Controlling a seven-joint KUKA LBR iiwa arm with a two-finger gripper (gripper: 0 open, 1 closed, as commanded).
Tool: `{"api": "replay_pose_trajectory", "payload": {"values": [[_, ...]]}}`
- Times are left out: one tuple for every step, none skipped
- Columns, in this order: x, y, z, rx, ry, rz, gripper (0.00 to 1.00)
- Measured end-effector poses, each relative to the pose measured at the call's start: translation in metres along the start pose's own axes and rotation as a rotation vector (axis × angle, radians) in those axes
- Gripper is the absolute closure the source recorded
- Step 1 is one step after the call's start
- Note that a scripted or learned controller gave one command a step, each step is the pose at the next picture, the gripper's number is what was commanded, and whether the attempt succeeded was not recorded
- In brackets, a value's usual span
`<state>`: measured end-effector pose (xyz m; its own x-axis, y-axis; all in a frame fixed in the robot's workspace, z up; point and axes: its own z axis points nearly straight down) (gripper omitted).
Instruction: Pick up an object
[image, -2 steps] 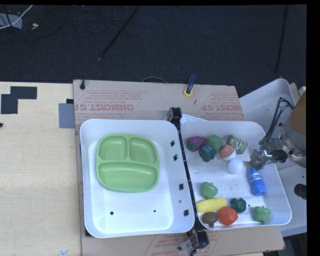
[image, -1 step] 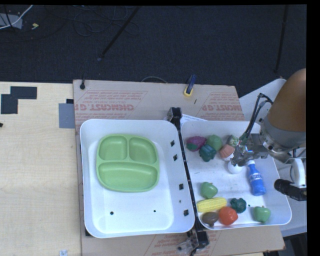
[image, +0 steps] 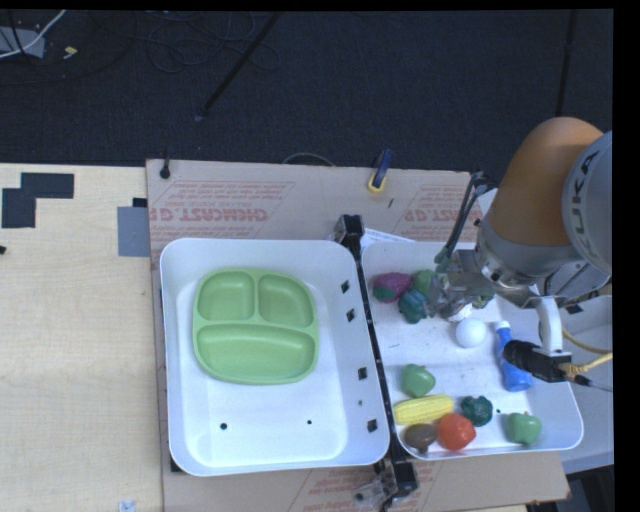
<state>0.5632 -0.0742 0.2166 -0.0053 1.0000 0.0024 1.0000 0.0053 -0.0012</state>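
Note:
The right bin holds several toy items: a purple piece, a teal piece, a white ball, a blue object, a green pepper, a yellow corn cob, a dark green piece, a red tomato, a brown piece and a green fruit. My gripper is low in the bin's far part, just right of the teal piece and above the white ball. The wrist hides its fingertips.
The left bin holds a light green divided plate. A black divider runs between the bins. A yellow and blue clamp sits on the cardboard's far edge. The arm's orange band overhangs the right bin's far right corner.

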Motion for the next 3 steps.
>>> {"api": "replay_pose_trajectory", "payload": {"values": [[0.005,0.005,-0.021,0.000,-0.001,0.004,1.00],[0.001,0.012,-0.017,0.001,-0.003,0.003,1.00],[0.002,0.008,0.000,0.004,-0.002,0.007,1.00]]}}
